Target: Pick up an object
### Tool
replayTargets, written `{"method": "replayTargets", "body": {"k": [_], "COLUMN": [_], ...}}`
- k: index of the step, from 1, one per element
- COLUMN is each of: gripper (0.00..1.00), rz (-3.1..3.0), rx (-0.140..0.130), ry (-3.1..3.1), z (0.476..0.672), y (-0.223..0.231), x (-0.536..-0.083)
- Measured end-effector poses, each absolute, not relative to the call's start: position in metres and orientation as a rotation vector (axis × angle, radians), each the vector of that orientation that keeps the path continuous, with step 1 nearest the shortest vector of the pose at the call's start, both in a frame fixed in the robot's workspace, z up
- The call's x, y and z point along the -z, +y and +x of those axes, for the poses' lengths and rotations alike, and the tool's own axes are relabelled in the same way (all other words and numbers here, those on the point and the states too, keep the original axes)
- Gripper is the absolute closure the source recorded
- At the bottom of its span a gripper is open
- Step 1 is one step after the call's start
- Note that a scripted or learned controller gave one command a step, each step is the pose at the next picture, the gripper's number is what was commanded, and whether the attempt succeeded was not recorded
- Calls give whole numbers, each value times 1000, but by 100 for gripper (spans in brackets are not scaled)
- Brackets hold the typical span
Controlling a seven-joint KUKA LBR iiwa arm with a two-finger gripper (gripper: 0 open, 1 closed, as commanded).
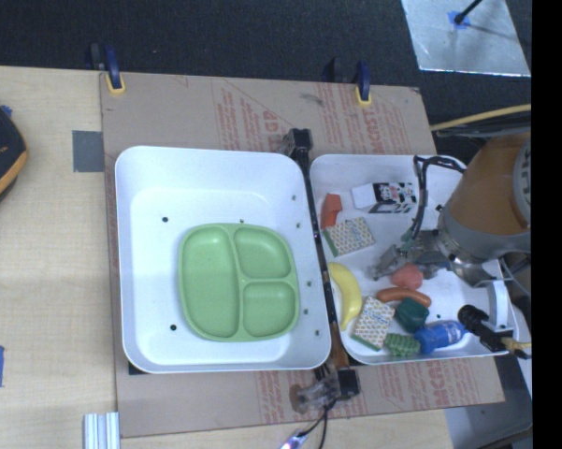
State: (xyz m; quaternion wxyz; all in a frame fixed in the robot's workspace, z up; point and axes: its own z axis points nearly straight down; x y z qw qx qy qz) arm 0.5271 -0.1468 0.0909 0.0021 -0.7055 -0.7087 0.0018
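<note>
Camera view: your pickable clutter is sitting in the right bin [341, 168], where a banana [347, 293], a blue bottle [439, 336], a dark green piece [411, 314] and two patterned packets [350, 236] are crowding together. The gripper [399, 258] is reaching in just above a small red object [408, 276]; you cannot tell whether it is grasping anything. A green divided plate [237, 282] is lying in the left bin [150, 176].

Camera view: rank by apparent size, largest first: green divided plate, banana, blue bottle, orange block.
1. green divided plate, by far the largest, in the left bin.
2. banana.
3. blue bottle, close to the banana in length; ranking unsure.
4. orange block, smallest.
</note>
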Motion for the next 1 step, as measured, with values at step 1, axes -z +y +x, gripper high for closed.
{"method": "replayTargets", "body": {"k": [1], "gripper": [100], "rz": [-2212], "rx": [-6], "ry": [-2229], "z": [528], "y": [-148], "x": [-102]}}
